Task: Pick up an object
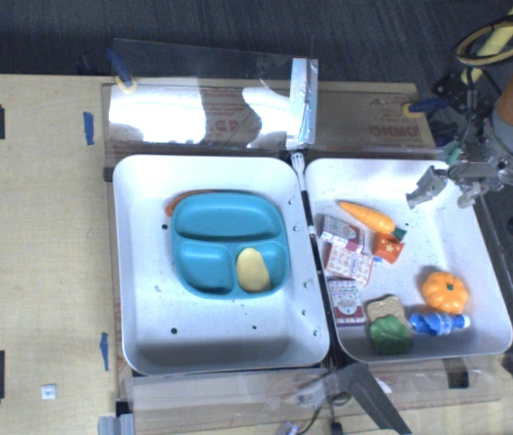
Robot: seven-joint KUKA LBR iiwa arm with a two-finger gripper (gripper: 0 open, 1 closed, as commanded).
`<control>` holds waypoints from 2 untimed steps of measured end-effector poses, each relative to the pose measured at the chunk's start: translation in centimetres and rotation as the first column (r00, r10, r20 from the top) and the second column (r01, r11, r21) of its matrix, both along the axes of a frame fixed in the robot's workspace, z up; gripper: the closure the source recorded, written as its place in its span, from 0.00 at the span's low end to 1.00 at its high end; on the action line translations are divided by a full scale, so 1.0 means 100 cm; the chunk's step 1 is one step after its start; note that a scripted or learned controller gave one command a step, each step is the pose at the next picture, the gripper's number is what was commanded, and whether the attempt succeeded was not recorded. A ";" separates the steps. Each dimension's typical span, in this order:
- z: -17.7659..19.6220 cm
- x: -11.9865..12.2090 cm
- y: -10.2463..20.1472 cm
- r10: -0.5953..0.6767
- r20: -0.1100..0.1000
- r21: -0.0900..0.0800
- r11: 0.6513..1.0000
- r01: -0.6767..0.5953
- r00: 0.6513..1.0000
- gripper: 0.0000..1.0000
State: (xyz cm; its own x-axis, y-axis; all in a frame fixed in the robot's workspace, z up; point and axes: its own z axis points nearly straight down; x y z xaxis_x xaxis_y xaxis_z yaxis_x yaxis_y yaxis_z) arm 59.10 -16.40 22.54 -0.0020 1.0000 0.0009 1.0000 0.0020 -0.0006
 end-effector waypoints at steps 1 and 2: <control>0.074 -0.036 -0.021 0.008 0.009 -0.004 1.000 -0.008 1.000 0.00; -0.022 0.043 0.010 0.263 0.000 -0.001 0.965 -0.263 0.965 0.00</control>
